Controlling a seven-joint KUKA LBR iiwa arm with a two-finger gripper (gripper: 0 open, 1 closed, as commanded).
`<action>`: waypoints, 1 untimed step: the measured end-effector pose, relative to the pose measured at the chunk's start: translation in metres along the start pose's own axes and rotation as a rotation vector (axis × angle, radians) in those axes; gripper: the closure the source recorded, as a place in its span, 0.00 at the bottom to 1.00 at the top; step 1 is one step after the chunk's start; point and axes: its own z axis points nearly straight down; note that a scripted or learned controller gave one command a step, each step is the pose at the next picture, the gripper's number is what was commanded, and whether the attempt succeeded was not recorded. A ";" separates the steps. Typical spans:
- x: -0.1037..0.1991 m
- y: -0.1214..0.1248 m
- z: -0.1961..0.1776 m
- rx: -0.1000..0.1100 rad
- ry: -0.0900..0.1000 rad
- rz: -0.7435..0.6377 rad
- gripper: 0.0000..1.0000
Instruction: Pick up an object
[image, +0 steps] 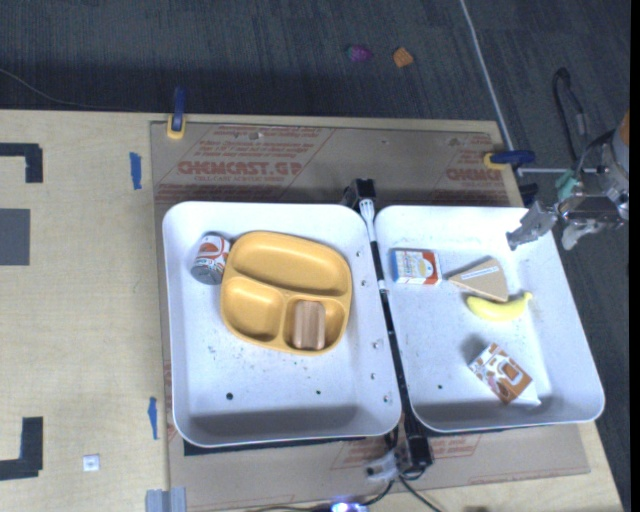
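My gripper (548, 229) hangs over the far right corner of the right bin (440, 400), its two fingers spread apart with nothing between them. Below and to its left lie a tan sandwich wedge (482, 278) and a yellow banana (499, 307) touching it. A small white and blue carton (414, 266) lies at the bin's far left. A brown and white packet (503, 374) rests near the front right.
The left bin (270, 410) holds a yellow divided tray (280, 285) with a brown block (307, 324) in one compartment, and a small can (209, 257) beside it. A black divider strip (385, 320) runs between the bins. Blue clamps grip the board's far edge.
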 end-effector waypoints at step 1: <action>-0.003 0.018 0.146 0.000 0.000 0.001 0.00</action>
